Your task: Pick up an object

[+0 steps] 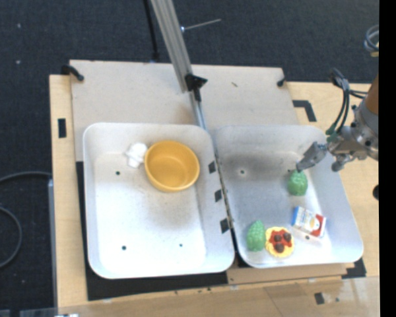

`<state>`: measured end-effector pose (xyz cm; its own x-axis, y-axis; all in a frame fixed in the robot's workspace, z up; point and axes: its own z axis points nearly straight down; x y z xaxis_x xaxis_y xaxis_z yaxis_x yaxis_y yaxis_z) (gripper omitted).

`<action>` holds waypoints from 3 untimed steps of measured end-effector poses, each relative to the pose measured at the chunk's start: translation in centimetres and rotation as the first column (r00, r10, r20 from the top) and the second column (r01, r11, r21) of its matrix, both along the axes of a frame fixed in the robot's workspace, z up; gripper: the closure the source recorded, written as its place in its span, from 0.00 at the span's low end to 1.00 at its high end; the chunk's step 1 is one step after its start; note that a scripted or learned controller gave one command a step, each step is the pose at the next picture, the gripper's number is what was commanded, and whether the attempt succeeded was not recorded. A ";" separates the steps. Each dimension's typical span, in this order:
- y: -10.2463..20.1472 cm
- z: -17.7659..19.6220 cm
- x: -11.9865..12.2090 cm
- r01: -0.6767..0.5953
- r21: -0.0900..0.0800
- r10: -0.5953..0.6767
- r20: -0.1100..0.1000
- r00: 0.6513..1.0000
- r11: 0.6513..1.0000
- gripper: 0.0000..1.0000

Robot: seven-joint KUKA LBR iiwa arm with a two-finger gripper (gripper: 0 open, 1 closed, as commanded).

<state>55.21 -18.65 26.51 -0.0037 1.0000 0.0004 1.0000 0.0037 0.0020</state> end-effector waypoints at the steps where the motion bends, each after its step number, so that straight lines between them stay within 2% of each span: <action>1: 0.0 0.0 0.0 0.000 0.001 0.000 0.000 1.000 1.000 0.00; 3: 0.7 -11.0 1.1 0.004 -0.002 -0.004 -0.004 1.000 1.000 0.00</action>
<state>56.32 -17.90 15.53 0.0007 1.0000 -0.0020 1.0000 -0.0007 -0.0021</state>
